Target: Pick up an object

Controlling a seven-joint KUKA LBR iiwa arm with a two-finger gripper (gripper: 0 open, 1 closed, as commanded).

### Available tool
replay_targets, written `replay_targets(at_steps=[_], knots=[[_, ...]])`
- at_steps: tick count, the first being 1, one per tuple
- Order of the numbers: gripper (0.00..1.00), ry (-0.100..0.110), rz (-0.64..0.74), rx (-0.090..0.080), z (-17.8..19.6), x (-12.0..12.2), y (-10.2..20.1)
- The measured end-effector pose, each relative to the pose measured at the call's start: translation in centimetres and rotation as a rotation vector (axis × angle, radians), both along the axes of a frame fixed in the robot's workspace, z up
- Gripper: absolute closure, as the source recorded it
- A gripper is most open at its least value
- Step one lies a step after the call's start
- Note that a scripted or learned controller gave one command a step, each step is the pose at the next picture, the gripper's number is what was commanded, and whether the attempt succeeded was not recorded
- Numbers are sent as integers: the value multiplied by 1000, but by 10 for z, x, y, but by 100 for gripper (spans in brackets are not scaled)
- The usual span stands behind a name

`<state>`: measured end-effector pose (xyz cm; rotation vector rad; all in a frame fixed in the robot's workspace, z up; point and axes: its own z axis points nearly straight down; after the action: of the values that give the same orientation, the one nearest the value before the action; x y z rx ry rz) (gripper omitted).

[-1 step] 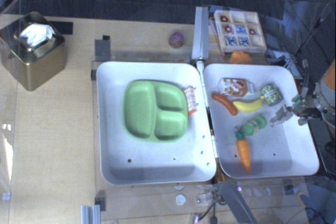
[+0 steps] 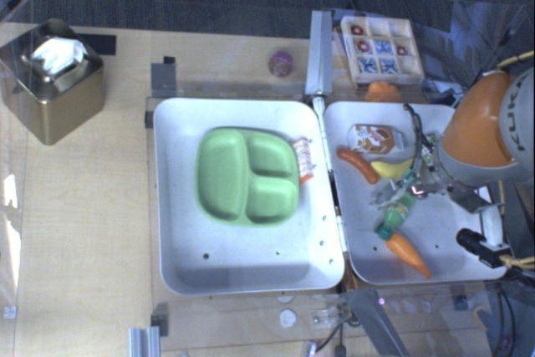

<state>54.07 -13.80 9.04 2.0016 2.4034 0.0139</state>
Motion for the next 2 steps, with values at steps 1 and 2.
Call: replay_targets(at_steps=[1,2], knots=[[100,-13,2,-5,14,4,-1],[0,-13,2,-5,14,4,-1]])
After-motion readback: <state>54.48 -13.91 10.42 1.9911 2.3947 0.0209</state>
